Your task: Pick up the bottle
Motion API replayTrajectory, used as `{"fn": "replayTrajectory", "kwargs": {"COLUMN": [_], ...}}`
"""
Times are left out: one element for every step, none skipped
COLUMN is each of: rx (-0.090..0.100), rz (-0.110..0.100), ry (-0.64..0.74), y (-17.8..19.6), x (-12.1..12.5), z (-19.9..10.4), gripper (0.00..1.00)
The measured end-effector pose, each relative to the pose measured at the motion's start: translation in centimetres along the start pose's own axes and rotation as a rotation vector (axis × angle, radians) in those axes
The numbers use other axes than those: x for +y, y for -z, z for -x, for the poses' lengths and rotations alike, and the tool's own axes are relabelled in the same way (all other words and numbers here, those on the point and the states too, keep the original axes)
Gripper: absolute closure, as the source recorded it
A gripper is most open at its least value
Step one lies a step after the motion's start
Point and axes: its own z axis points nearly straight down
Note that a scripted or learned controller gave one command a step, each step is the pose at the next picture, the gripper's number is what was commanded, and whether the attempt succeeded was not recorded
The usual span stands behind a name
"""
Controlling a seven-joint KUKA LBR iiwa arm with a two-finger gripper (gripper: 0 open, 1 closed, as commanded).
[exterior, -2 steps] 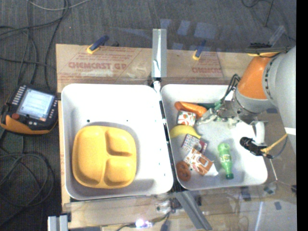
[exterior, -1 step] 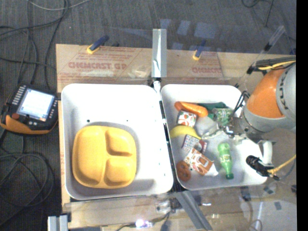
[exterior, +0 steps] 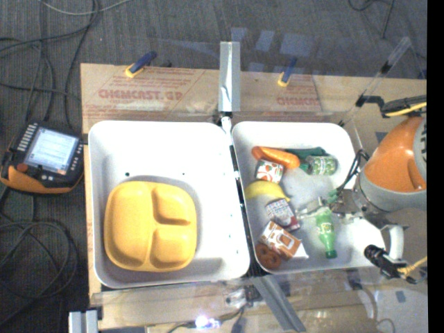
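Tool [exterior: 331,203] position was recorded over the right bin [exterior: 347,139], near its right wall, at the end of the grey arm [exterior: 397,168] with the orange band that entered from the right. Whether the tool was apart or together could not be determined from the view.

The green bottle [exterior: 325,232] lay in the right bin just below the tool, its neck pointing toward the bin's near wall. Whether the tool touched the bottle could not be determined; the bottle was not seen clamped in it.

Other contents of the right bin were noted as follows: an orange carrot-shaped item [exterior: 276,156] toward the far wall, a second green item [exterior: 319,164] just beside it to the right, a yellow lemon-shaped item [exterior: 261,189] near the left wall, a small printed pouch [exterior: 268,170] between the carrot-shaped item and the lemon-shaped item, and a brown and white carton [exterior: 279,240] near the near left corner.

The left bin [exterior: 104,141] held a yellow sectioned tray [exterior: 150,225]. Both bins sat side by side on the desk [exterior: 159,96]. A handheld control pendant [exterior: 46,157] lay on the floor to the left of the desk.
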Motion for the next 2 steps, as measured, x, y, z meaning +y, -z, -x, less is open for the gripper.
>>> {"fn": "replayTrajectory", "kwargs": {"rx": [-0.009,-0.010], "rz": [0.000,-0.023], "ry": [-0.003,0.009], "y": [0.7,13.3], "x": [-0.1,0.8], "z": [0.3,-4.4], "gripper": [1.00,1.00]}}
